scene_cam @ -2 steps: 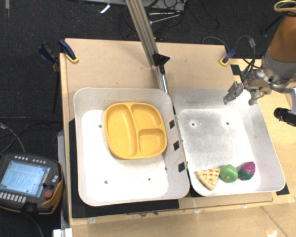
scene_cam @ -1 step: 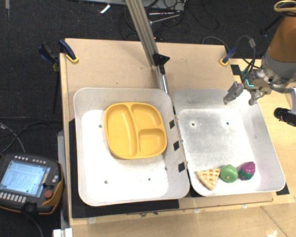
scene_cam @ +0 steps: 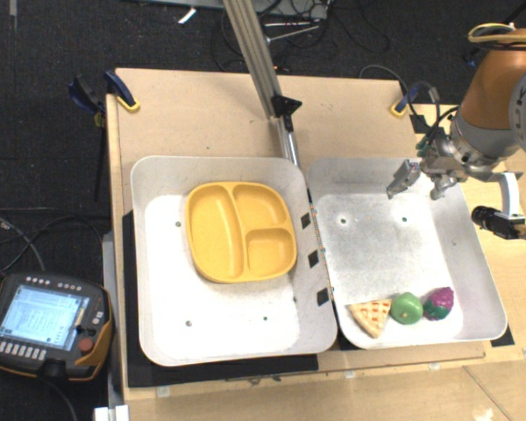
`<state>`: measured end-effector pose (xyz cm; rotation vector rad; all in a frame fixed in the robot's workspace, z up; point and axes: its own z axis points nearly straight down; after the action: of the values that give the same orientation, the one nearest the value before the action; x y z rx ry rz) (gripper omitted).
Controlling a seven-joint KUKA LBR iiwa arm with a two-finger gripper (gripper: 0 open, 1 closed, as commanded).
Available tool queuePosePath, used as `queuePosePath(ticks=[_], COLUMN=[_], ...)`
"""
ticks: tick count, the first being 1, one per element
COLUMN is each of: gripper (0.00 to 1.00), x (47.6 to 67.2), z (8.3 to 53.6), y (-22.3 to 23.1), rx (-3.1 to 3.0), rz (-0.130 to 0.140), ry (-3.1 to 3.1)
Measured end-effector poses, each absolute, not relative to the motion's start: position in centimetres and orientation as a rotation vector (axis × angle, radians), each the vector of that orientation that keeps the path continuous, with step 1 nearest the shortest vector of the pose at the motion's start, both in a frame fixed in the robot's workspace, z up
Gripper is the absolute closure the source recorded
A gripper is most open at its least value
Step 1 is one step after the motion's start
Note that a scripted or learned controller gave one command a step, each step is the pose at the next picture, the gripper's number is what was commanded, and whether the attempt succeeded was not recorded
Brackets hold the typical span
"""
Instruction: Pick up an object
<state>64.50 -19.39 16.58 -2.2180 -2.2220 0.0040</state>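
Gripper is hovering spread and empty over the right bin; toys are lying ungrabbed, so picking is pending.

the arm is cut off by the picture's right edge, so only its orange band and wrist show. the bench runs out past the bottom edge at its near right corner. the purple object near the right bin's near edge is too small to name. the pendant's screen text beside the bench's left edge is too small to read.
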Motion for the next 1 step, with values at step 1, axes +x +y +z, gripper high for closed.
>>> queuePosePath(ticks=[1], gripper=[0.0], x=[63.87], z=[10.3], y=[-19.35], rx=[-2.218], rz=[0.005], ry=[-2.219])
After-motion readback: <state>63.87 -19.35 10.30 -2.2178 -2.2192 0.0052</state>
